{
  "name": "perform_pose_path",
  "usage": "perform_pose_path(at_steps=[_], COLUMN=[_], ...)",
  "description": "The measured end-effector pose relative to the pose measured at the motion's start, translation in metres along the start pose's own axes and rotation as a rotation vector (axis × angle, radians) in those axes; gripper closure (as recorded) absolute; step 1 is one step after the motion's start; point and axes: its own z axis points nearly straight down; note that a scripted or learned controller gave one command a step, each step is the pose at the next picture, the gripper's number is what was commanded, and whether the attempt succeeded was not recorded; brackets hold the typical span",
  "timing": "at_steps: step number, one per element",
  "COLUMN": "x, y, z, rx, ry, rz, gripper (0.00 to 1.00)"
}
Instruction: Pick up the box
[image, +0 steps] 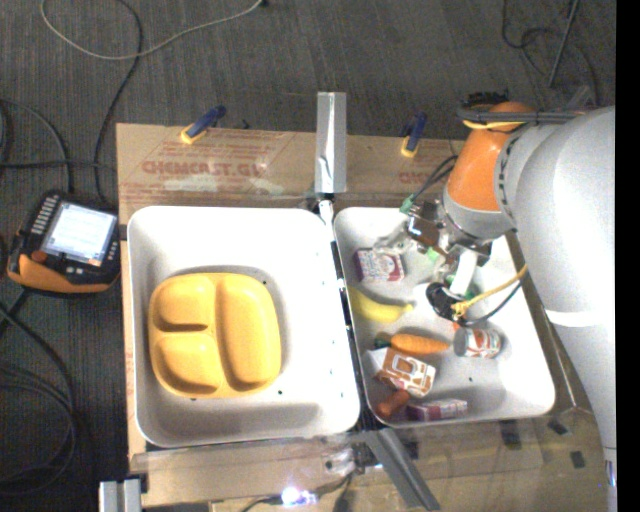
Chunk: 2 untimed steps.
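A grey KUKA arm reaches in from the right over a surface carrying two shallow white bins, its claw (418, 238) poised low in the far part of the right bin (535, 385). From this slanted overhead angle it cannot be told whether the claw is open or closed, and nothing can be seen gripped in it.

The box (380, 265), a small red-and-white pack, sits in the far left part of the same bin, close to the wall dividing the two bins. It lies just to the left of the claw and slightly nearer the camera, close enough that contact cannot be ruled out. Its outline looks nearly square, a little wider across the bin than along it, so its long axis is hard to call.

A banana (380, 306) lies just in front of the box. Further forward are a carrot (418, 343), a can (482, 343), a tilted orange-and-white carton (405, 373) and a flat pink packet (437, 408). The left bin (140, 260) holds a yellow divided plate (213, 333).

Judging by position, the pick likely turns on a short shift left, with the banana the nearest obstacle.
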Motion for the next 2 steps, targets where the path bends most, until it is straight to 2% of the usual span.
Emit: perform_pose_path(at_steps=[1,2], x=[-0.071,-0.006], y=[-0.037,-0.020], z=[-0.077,0.001], rx=[0.021,0.007], ry=[-0.022,-0.018], rz=[0.146,-0.007], gripper=[0.00,0.00])
